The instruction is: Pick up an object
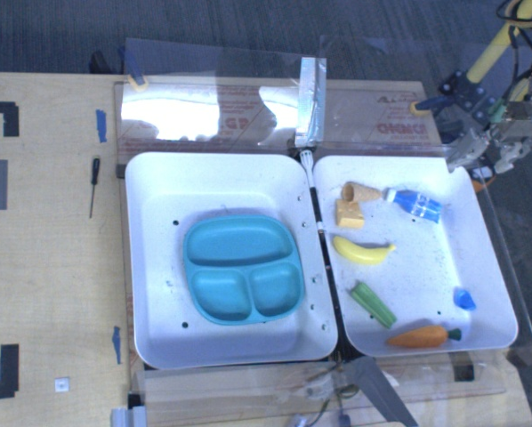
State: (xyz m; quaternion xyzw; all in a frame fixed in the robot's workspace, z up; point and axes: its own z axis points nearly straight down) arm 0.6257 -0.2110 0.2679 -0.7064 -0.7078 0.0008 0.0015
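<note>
Two shallow white bins side by side on the bench: left bin (pixel 150 238), right bin (pixel 488 265). In the left bin, near its middle, a teal divided tray (pixel 242 267), three compartments, flat on the floor. In the right bin, well apart from one another, the smaller things: yellow banana (pixel 364 251) near the left wall; orange carrot (pixel 421 336) with a dark stem end, low against the front wall; green pickle-like piece (pixel 373 303) lying at a slant between banana and carrot; blue and white tube or bottle (pixel 415 205) toward the back; tan cone-like piece (pixel 360 192) just beside a tan block (pixel 350 213), touching or nearly so, too small to tell which. Smallest, a blue piece (pixel 463 300) near the right wall, shape unclear. At the upper right, outside the bin's back corner, the gripper (pixel 493 154), partly cut off by the frame edge and tangled among cables and blue fittings; possibly above the rim, hard to judge at this slant. Jaws: cannot tell, apart or together, from the blur there. Nothing seen between them.
</note>
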